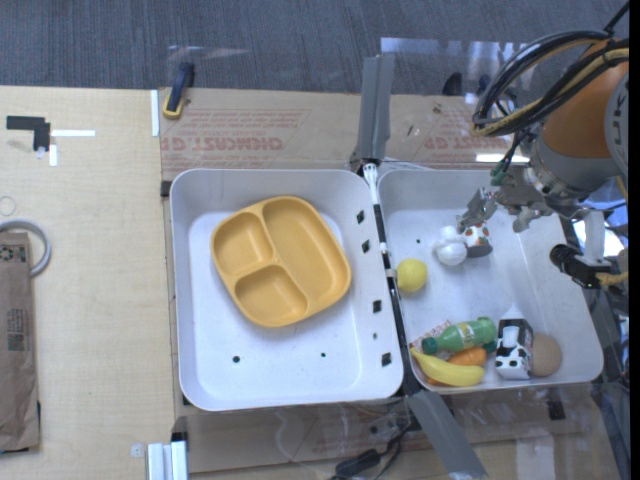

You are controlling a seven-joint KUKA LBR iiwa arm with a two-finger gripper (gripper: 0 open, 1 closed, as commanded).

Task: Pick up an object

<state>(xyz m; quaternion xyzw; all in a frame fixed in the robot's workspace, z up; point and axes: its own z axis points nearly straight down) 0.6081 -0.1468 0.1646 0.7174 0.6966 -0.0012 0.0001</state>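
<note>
The gripper (478, 218) hangs over the right bin (560, 308), its state impossible to tell, just above a small white toy (452, 252). At the surface's twelve o'clock, cardboard (265, 128) shows reversed lettering, roughly "CHEMCAST GP".

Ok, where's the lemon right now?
The lemon lies in the right bin against its left wall, beside the divider, left of the small white toy.

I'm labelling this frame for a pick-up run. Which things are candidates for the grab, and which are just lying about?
In play: tool; small white toy near it; yellow ball; green bottle; banana; cow-patterned carton; brown egg.

Lying about: yellow divided plate; brown paper bag; yellow-handled item.
</note>
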